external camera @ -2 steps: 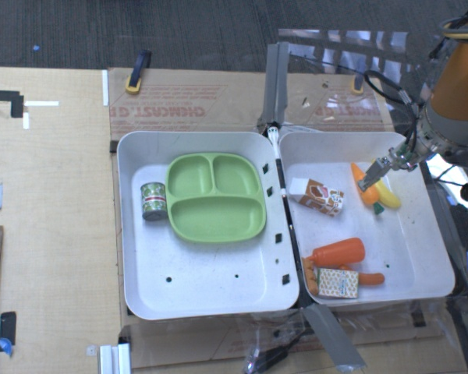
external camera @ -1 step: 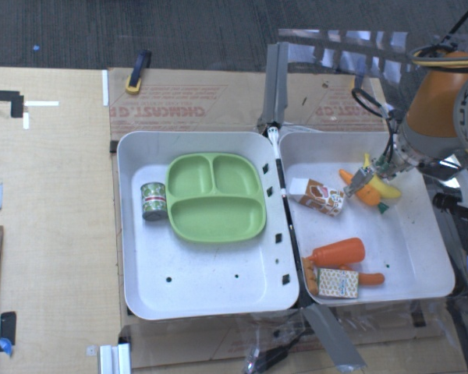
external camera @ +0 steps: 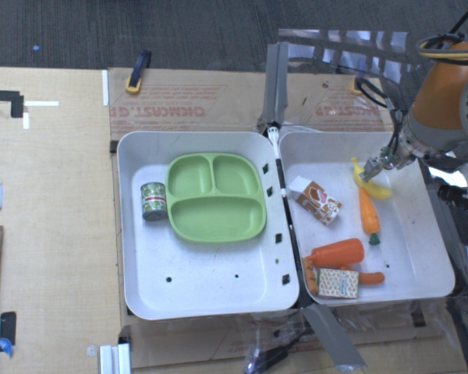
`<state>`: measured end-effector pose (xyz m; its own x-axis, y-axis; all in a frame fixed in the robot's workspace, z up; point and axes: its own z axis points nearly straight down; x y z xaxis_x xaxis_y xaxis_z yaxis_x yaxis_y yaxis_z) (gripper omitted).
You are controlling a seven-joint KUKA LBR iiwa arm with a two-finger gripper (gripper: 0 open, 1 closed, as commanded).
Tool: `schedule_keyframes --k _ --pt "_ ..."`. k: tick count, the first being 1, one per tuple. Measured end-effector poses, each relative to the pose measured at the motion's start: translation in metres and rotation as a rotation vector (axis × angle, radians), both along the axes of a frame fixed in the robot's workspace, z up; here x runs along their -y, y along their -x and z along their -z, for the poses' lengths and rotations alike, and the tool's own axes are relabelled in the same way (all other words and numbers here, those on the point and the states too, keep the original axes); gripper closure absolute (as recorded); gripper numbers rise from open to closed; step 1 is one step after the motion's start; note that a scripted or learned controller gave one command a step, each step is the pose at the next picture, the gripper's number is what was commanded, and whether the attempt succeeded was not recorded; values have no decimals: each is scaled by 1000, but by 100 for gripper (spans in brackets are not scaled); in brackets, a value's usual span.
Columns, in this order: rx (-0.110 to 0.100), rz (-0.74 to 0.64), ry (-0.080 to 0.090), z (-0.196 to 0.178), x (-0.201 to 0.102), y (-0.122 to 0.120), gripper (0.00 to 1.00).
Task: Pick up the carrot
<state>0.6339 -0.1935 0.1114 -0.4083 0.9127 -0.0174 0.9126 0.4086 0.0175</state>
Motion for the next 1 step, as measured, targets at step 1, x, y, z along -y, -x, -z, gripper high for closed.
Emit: schedule_keyframes --k 1 --pt "-21 122 -9 -72 -37 44 100"
